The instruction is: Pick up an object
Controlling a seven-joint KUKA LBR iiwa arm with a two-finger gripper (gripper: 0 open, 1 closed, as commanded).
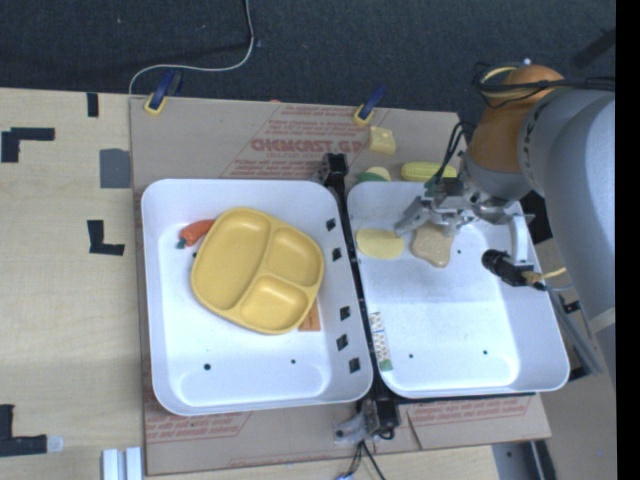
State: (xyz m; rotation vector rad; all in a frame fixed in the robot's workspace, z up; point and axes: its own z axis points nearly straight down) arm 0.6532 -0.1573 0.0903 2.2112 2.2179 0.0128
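Observation:
In the right bin [470, 358], near its far edge, lie a pale yellow oval piece [380, 244] and a tan chunk [433, 250] side by side. My gripper [436, 218] hangs directly over the tan chunk, at its far side. It is open, one metal finger [409, 217] slanting out to the left. I cannot tell whether it touches the chunk. Nothing is lifted. The grey arm with its orange band [505, 128] reaches in from the right.
The left bin [240, 378] holds a yellow divided plate [258, 270], with an orange carrot [197, 231] and another orange piece [312, 318] poking out from under it. Behind the bins lie a yellow block [381, 140], a green-white item [374, 175] and a yellow item [424, 171].

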